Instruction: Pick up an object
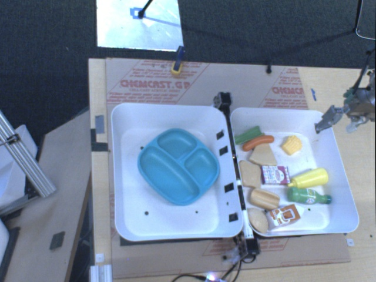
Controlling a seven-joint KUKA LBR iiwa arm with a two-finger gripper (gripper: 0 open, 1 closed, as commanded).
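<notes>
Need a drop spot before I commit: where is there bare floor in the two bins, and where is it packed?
Left bin: bare white floor rings the blue divided tray, widest along the near edge and left wall. Right bin: crowded down its left half and middle, from the hot dog to the bottles. Bare strips lie along its far-right corner, near the gripper, and the right wall.

A blue plate [178, 165] with three parts lies in the middle of the left white bin [126, 157]; the right white bin [343, 187] sits just beside it, and black clips [222, 152] run down the line where the two meet; both bins rest on a brown sheet with red letters [155, 82]; a small yellow and blue clip [177, 62] stands at the far edge of that sheet; behind it, a shiny silver square [138, 16] lies on the dark floor [47, 40]; a metal bar [23, 160] leans at the left side.
</notes>
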